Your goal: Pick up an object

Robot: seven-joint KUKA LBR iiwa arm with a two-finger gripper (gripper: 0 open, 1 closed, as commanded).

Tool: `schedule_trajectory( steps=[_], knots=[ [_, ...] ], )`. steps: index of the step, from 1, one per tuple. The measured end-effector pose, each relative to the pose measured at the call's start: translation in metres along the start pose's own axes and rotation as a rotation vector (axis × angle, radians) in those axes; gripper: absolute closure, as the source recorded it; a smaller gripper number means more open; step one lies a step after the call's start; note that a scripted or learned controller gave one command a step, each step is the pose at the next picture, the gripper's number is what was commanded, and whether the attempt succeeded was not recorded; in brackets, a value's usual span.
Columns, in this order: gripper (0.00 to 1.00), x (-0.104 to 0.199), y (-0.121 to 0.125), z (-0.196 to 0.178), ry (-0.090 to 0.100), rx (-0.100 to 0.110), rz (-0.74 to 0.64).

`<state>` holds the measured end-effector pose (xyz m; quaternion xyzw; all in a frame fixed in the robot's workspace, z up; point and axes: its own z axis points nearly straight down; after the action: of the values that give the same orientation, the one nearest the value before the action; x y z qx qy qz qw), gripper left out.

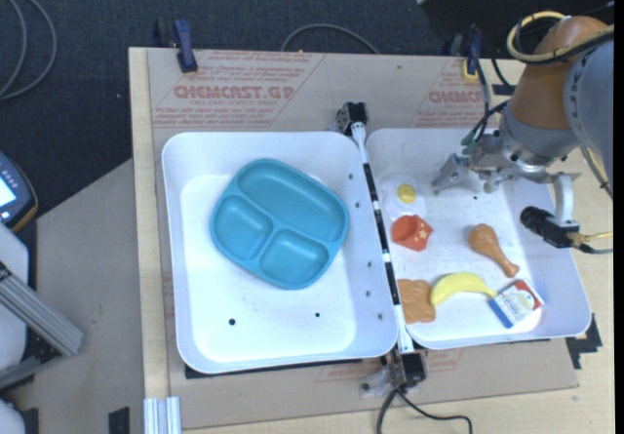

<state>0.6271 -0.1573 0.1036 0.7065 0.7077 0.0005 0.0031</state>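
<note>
— Where is your hand now?

— My hand (469, 175) hovers over the far part of the right bin (575, 300), fingers spread wide, nothing between them.

— What lies under it?

— Toy food, all nearer the camera than my hand: a small yellow piece (406, 194), a red pepper (411, 232), a chicken drumstick (492, 247), a banana (463, 287) touching an orange piece (415, 300), and a small carton (515, 302) beside the banana.

— And the left bin (185, 227)?

— It holds a blue divided plate (280, 221), tilted.

1 camera, overhead, slanted, both bins (185, 227)
</note>
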Motion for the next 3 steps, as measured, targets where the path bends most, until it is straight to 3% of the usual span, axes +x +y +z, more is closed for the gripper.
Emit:
schedule_trajectory(
  steps=[1, 2, 3],
  knots=[
    [0.00, -0.040, -0.060, -0.016, 0.002, 0.009, 0.007],
    [0.00, -0.001, -0.101, 0.021, 0.008, 0.013, 0.002],
    [1.00, -0.003, -0.098, 0.008, 0.003, 0.003, 0.003]
  ],
)
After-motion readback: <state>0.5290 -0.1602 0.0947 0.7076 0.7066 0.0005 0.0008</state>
